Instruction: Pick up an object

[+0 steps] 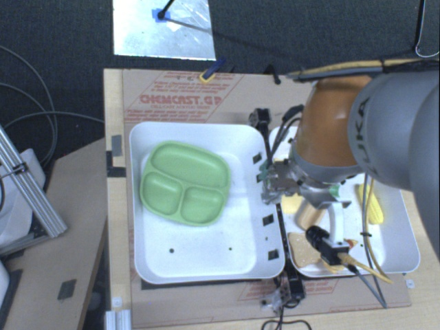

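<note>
My gripper hangs low over the left part of the right bin, and the grey and orange arm hides most of it. A long yellow object lies in that bin to the gripper's right. A pale yellow piece shows just left of the gripper, and a tan flat piece lies near the bin's front left corner. A brownish item sits right under the gripper; whether it is held cannot be seen.
The left bin holds a green divided plate in its upper left half. A shiny metal sheet lies on the dark floor beyond the bench. Cardboard borders the bins at the back.
</note>
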Motion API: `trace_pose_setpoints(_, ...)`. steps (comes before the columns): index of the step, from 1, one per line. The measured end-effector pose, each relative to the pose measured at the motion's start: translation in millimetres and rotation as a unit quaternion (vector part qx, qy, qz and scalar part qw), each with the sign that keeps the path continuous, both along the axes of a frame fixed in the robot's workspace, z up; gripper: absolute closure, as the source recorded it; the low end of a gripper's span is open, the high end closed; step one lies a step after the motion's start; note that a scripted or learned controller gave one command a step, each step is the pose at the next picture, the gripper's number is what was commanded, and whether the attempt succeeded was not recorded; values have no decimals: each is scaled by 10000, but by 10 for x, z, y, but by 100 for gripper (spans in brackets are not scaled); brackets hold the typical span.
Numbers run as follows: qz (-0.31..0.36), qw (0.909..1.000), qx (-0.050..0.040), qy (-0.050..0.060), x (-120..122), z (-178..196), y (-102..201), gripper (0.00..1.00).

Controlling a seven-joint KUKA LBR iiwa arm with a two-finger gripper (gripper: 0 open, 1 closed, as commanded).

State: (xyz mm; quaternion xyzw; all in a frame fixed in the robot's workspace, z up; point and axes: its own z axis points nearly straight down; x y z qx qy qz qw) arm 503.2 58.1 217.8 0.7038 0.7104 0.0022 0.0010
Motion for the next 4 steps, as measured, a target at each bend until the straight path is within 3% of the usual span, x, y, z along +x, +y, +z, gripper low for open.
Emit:
trace_pose_setpoints(1, -53, 10000, -10, 35, -173, -352, -252, 100)
trace_pose_setpoints(2, -78, 10000, -24, 13, -165, -332, -990, 100)
trace_pose_setpoints(3, 6, 10000, 0, -4, 310, -333, -276, 100)
trace_pose_setpoints(4, -52, 10000, -4, 28, -183, -131, -555, 100)
